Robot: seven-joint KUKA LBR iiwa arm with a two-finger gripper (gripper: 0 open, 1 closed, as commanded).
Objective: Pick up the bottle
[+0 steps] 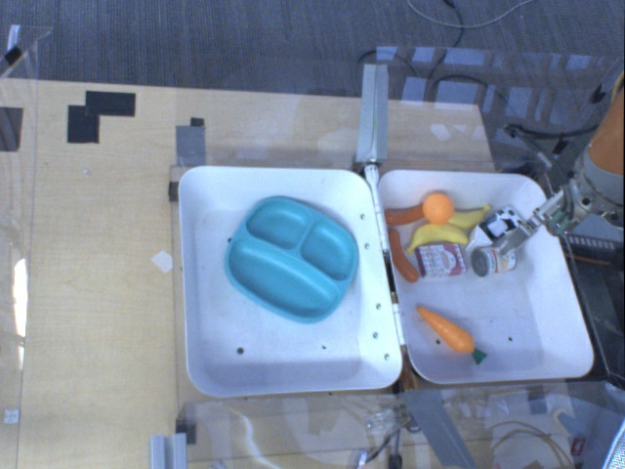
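Note:
In the right bin [547, 345], a small grey bottle [487, 261] lies on its side near the middle, just right of a pink carton [441, 259]. My gripper [515, 241] comes in from the right edge and slants down to the bottle's upper right end, touching or almost touching it. A black-and-white object [499, 225] sits directly behind the bottle, beside the gripper tip. The bottle rests on the bin floor.
The right bin also holds an orange [437, 207], a banana [451, 227], a red sausage [402, 260] and a carrot [447, 330] at the front. A blue divided plate [291, 257] lies in the left bin [210, 350]. A metal divider [371, 115] stands behind the bins.

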